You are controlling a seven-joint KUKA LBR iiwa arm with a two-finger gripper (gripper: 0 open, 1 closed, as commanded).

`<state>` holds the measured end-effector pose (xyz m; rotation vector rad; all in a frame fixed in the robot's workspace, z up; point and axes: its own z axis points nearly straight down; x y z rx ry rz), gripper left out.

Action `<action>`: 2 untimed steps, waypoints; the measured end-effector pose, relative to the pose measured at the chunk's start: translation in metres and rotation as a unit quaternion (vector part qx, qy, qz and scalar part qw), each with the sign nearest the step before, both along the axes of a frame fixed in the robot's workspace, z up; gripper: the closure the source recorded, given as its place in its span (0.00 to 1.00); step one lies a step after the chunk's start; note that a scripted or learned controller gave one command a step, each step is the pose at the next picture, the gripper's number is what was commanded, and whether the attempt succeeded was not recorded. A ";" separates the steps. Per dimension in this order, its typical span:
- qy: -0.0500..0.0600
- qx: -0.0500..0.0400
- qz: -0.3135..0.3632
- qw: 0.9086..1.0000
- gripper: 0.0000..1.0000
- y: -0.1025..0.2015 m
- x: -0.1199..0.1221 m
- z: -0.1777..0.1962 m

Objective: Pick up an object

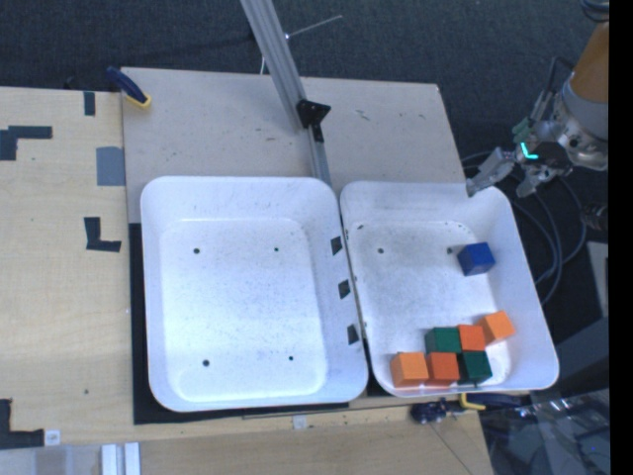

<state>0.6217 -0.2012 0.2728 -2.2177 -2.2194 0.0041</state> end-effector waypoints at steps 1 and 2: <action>-0.002 -0.001 0.001 1.000 0.00 0.000 0.001 0.003; 0.000 -0.001 0.001 1.000 0.00 0.004 0.003 -0.042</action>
